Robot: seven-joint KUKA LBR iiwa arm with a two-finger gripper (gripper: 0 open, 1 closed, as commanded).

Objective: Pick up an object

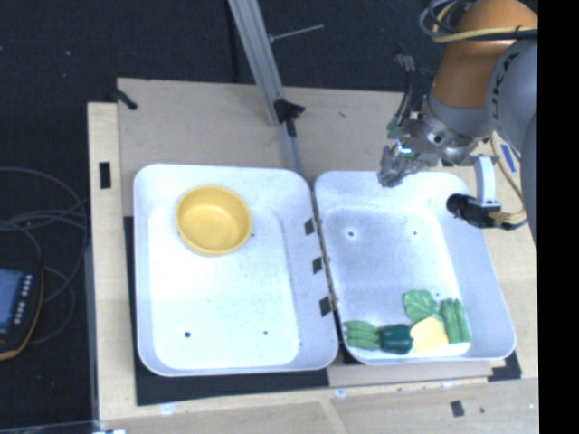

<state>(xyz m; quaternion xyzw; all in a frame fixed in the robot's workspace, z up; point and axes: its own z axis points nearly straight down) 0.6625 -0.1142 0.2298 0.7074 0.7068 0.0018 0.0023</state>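
Position: the camera is fixed above the bench.
Direction: both white bins are looked down on at a slant.
Range: the whole bench is taken in.

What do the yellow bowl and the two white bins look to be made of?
The yellow bowl looks like moulded plastic: uniform colour, smooth rounded rim, soft sheen. The left bin and right bin also look like plastic, matt white with rounded, formed corners; fine speckling suggests wear or dirt. None of this is certain from above.
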